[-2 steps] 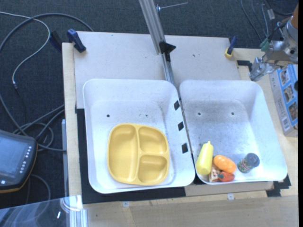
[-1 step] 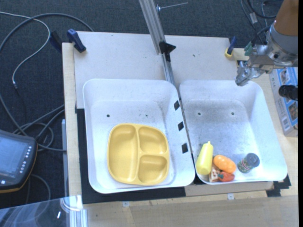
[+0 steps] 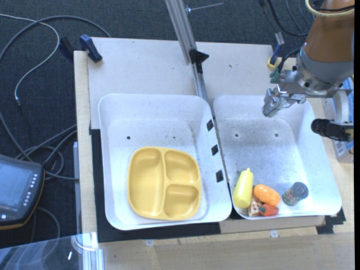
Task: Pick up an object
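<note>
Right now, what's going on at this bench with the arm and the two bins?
A grey KUKA arm reaches in from the right, its gripper over the far edge of the right bin, with nothing between its fingers. The things to pick sit bunched at that bin's near edge: a yellow bottle, an orange toy, a small red and white item and a small dark can. The left bin holds a yellow divided tray. Nothing has been picked yet.

A robotics lab: a plain white worktop (image 3: 146,66) clamped at its corner, loose cables (image 3: 34,49) trailing over dark carpet, an aluminium rail (image 3: 179,16) rising overhead, and a control pendant (image 3: 17,196) lying on the floor.
</note>
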`<state>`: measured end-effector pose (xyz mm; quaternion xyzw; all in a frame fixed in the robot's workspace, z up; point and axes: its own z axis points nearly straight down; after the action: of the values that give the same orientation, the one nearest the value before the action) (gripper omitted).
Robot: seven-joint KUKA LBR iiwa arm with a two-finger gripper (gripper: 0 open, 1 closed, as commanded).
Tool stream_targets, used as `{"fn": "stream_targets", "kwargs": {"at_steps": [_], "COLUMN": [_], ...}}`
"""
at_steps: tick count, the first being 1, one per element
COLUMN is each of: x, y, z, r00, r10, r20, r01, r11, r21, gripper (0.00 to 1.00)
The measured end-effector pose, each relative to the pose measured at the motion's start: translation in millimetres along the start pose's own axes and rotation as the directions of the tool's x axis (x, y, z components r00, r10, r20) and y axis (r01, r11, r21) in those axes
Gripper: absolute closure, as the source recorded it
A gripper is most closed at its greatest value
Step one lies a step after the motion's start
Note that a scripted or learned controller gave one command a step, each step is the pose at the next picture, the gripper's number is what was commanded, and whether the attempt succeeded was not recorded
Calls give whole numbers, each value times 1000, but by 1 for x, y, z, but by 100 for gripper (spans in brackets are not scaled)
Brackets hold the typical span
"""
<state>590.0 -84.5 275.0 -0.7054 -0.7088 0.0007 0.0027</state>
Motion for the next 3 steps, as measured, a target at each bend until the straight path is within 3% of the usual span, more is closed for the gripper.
{"fn": "stream_targets", "kwargs": {"at_steps": [3], "x": [132], "y": [-76], "z": [18], "r00": [1000], "r10": [-1], "r20": [0], "r01": [1], "r11": [1000], "r21": [1], "gripper": [100]}}
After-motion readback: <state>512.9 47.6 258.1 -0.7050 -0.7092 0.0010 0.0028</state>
